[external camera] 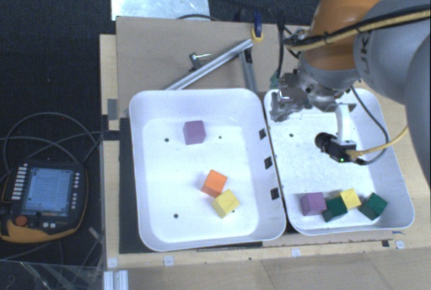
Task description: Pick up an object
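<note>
The arm (377, 26) reached in from the right and hung over the back of the right bin (397, 167), with the gripper (286, 103) above that bin's far left corner, next to the divide between the two bins. Nothing sat between or under the fingers, and whether they were spread or closed could not be told from this angle (the wrist housing hid most of them). So the step in hand looked like the approach: no block had been chosen by contact yet, and nothing had been lifted.

The left bin (148, 147) held three blocks. A purple block (194, 132) lay toward the back, well apart from an orange block (214, 182) and a yellow block (226, 202), which sat touching corner to corner near the front.

The right bin held four blocks in a row along its front wall: a second purple block (312, 202), a dark green block (334, 207), a small yellow block (349, 198) and another green block (373, 205), packed close together, some touching.

Any of these would serve as the thing to pick. The lone purple block in the left bin seemed the easiest target, since it stood clear on all sides; the next move would call for travelling over it, lining up the fingers with its faces, and coming straight down. The crowded front row looked riskier, as fingers could catch a neighbour.
</note>
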Motion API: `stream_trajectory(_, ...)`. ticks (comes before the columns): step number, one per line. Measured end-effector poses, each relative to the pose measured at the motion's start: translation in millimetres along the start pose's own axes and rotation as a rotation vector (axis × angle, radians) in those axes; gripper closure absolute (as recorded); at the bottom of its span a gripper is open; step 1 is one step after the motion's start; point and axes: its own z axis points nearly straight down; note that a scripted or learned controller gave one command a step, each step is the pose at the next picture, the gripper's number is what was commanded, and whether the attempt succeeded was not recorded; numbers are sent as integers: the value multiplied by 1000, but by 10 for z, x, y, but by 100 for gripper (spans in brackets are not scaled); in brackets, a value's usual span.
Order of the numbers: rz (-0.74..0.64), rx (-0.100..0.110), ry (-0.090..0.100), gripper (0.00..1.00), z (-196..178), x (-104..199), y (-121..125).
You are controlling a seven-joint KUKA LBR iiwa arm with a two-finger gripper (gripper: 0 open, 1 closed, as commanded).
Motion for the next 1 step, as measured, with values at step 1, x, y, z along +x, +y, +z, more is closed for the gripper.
stream_trajectory(1, -1, 0, 0, 100, 95, 506, -185)
